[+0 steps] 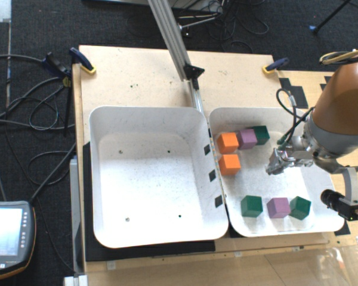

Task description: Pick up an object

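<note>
Dark carpet with cables surrounds the bench (137,76) and its two white bins. Over the right bin (322,222) hangs the gripper (277,162), clear of every block; how wide its tips stand I cannot tell (too small and blurred). Below it lie an orange block (230,164), green blocks (251,206) and a purple block (278,207). Part of the arm (340,112) is cut off at the frame edge.

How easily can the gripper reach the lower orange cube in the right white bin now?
Probably yes. The gripper hovers inside the right white bin, to the right of the lower orange cube, with bare bin floor between them. The upper orange cube sits close behind it.
</note>
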Available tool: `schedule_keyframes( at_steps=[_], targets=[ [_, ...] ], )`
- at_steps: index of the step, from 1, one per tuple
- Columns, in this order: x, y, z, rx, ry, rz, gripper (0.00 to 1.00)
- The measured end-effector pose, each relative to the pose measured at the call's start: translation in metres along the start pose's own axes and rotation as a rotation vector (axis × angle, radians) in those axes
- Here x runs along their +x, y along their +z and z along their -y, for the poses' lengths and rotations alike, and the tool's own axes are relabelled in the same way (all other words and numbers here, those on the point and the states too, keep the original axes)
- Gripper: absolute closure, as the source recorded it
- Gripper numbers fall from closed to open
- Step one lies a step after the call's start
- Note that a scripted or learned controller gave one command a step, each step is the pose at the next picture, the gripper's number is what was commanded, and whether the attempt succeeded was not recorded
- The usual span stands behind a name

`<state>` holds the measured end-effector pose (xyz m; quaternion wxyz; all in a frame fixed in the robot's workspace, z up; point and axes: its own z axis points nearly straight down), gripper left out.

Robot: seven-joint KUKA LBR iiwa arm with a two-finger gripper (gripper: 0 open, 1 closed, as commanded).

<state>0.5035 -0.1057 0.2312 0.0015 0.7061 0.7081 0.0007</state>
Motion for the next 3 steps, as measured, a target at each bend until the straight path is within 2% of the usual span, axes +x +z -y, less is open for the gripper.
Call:
schedule_keyframes(
  at_steps=[1, 2, 3],
  targets=[
    [0.059, 0.005, 0.005, 0.004, -0.006, -0.003, 1.0],
    [0.117, -0.001, -0.007, 0.001, -0.006, -0.003, 1.0],
    [0.175, 0.008, -0.004, 0.006, -0.006, -0.003, 1.0]
  ],
)
